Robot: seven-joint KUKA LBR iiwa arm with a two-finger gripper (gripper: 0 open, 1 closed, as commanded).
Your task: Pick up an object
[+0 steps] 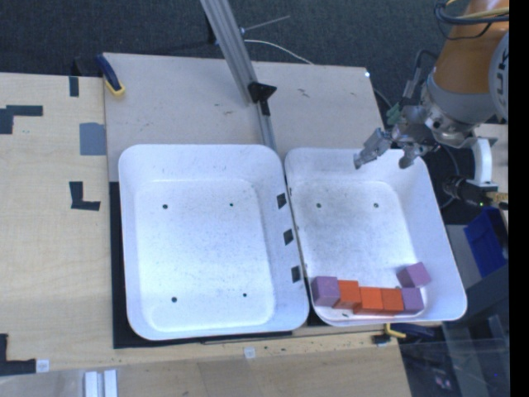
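Several small blocks lie along the near edge of the right bin (430, 213): a purple block (326, 290) at the left, orange blocks (368, 298) in the middle, and purple blocks (413, 275) at the right end. My gripper (386, 154) hangs over the far right corner of that bin, well away from the blocks. Its two fingers stand apart with nothing between them.
The left bin (132, 222) sits beside the right one, with black clips (288, 236) along the shared wall. A slanted metal rail (235, 52) rises behind the bins. A blue and yellow clamp (110, 74) lies at the board's far left corner.
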